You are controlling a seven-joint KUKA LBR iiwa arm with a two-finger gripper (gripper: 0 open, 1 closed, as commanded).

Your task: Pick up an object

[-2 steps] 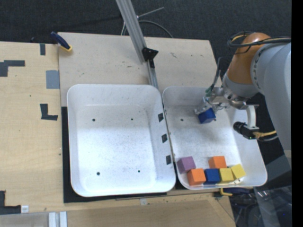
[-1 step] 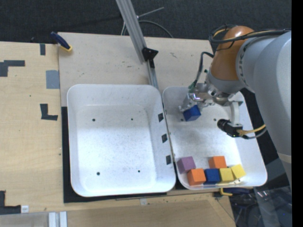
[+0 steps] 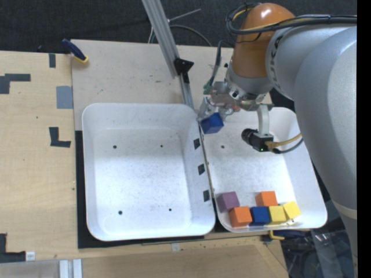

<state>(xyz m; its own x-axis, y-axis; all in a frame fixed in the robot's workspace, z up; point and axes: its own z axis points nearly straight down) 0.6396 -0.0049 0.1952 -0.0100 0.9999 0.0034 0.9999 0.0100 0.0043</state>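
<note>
- Blocks sit in a bunch at the near edge of the right bin (image 3: 301,172): a purple block (image 3: 228,200), two orange blocks (image 3: 240,215) (image 3: 266,198), a dark blue block (image 3: 260,214) and two yellow blocks (image 3: 278,214) (image 3: 291,208).
- One more thing, a blue block (image 3: 212,123), is up in the air, over the wall where the two bins meet.
- The gripper (image 3: 213,113) hangs from the grey arm (image 3: 313,68), under the orange band (image 3: 258,30). The blue block sits right at its tip and looks pinched there, so the claw seems closed on it. The view is small here, so how good the hold is I cannot tell.
- The left bin (image 3: 93,155) is white with little dark dots.
- The job is to pick a thing up, and it looks nearly done: the block seems off the floor of the bin.
- To do this part well, keep the squeeze steady and do not let go.
- Lift straight up and slowly, so the block does not tip or slide out.
- Stay clear of the bin wall and the metal pole (image 3: 165,36) close by, since a bump could knock the block loose.
- Watch the block's corner. It looks a bit turned, so it may be held by an edge and could slip.
</note>
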